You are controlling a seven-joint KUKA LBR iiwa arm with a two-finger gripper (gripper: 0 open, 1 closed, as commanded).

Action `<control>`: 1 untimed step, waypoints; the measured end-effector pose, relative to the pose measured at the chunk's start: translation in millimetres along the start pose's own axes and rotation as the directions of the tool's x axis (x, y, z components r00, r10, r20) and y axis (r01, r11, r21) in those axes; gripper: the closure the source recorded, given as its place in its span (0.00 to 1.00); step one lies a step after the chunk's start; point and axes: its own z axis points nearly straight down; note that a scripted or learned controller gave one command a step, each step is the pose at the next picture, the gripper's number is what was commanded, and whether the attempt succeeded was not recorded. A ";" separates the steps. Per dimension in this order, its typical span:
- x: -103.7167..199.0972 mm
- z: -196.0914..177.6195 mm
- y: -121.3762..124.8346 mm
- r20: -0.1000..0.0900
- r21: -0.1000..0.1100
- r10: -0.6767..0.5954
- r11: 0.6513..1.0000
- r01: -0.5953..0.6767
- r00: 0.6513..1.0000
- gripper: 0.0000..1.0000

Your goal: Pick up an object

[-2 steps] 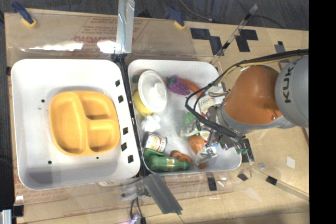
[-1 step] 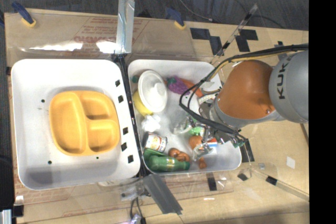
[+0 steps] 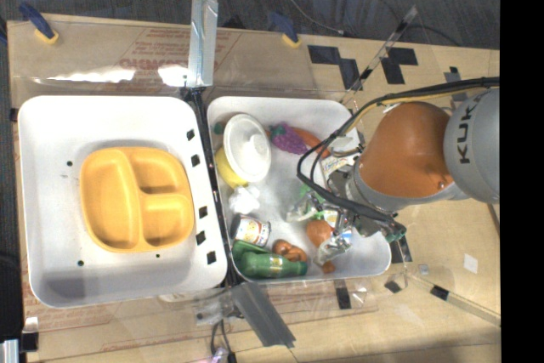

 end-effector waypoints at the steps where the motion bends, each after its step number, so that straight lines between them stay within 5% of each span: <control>1: -1.4 0.6 9.7 -0.001 -0.002 0.012 1.000 -0.012 1.000 0.00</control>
